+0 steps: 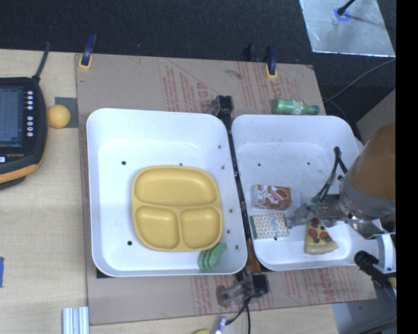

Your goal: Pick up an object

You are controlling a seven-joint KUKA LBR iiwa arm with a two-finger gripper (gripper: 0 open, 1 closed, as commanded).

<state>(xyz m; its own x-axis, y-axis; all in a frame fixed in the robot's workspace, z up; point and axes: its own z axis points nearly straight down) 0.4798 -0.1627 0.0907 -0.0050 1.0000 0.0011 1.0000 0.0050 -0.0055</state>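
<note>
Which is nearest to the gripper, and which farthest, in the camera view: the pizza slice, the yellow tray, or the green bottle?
From the gripper:
1. Pizza slice, in the right bin, just beside it.
2. Yellow tray, in the left bin.
3. Green bottle, outside, behind the right bin.

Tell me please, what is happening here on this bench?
A grey robot arm with an orange band reaches in from the right over the right bin, trying to pick up an object. Its claw is low in that bin, close to a pizza slice toy, a red packet and a green-patterned packet. Nothing is visibly held yet. The left bin holds a yellow divided tray and a green toy. A green bottle lies outside the bins.
</note>
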